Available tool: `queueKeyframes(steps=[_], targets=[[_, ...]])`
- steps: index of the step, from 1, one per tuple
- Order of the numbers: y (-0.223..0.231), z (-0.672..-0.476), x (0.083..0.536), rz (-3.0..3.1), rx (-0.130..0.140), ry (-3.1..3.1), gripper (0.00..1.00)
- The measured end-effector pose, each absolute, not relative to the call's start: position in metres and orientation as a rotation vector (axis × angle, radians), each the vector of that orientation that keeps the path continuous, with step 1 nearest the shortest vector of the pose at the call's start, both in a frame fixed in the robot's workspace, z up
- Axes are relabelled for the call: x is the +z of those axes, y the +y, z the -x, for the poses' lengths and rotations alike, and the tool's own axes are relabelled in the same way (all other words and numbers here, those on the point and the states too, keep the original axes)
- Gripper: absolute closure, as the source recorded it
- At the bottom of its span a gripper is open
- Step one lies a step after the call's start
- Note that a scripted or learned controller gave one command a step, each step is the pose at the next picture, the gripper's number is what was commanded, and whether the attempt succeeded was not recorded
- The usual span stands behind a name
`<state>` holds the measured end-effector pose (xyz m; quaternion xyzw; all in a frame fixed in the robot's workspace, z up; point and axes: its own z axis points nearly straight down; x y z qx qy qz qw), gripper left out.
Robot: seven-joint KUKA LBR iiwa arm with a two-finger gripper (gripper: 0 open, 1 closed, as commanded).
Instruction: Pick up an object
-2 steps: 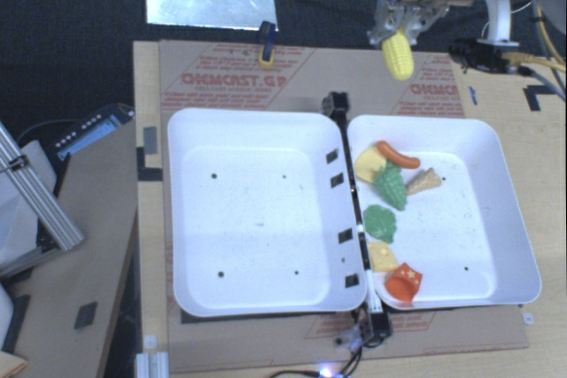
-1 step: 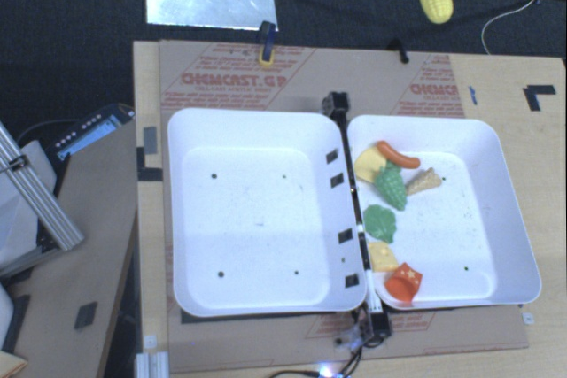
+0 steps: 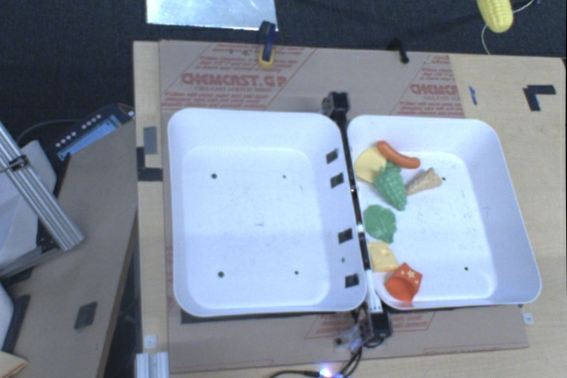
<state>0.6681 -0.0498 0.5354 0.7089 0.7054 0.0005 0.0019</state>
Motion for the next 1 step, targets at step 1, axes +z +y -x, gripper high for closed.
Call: queueKeyframes(steps=[1], targets=[[-0.1186, -0.6680, 0.5353, -2.222, 0.001, 2.215, 1.00]])
